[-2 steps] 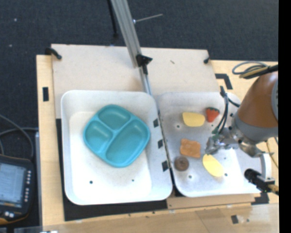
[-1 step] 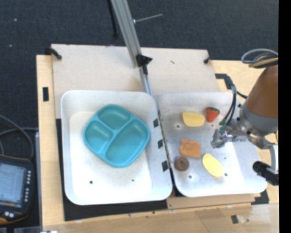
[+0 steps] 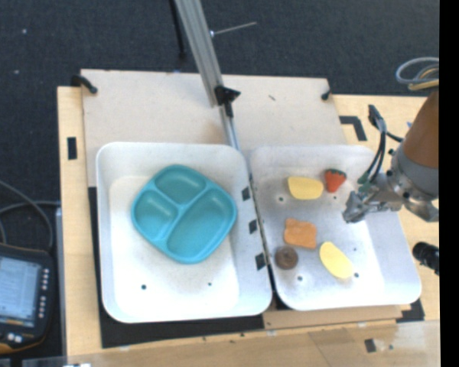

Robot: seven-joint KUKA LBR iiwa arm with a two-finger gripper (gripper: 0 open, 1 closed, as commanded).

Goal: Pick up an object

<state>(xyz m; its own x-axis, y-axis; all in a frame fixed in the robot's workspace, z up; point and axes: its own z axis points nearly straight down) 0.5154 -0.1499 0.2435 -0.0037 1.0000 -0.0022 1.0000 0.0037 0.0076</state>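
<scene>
Right bin (image 3: 382,277), near to far: a yellow oval piece (image 3: 336,260) and a small brown round piece (image 3: 287,258) at the near side; an orange-brown block (image 3: 301,233) just beyond them; a yellow lump (image 3: 304,187) touching or just beside a red, strawberry-like piece (image 3: 335,180) at the far side. All five lie on the bin floor, none lifted.

Left bin (image 3: 115,297): one teal three-compartment plate (image 3: 185,212), nothing in its sections.

Gripper (image 3: 355,207): hangs over the right bin's right-hand part, near the red piece and apart from every item. Whether the fingers are spread or closed cannot be told; nothing is seen between them.

Progress, as judged: no object picked yet; choosing a piece, descending, closing and lifting all remain.

Beyond the bins: an aluminium camera post (image 3: 201,40) rising from the worktop (image 3: 153,105). At the near left, a handheld control pendant (image 3: 11,293).

Writing, brands, labels: none legible; the pendant screen is too small to read.
</scene>
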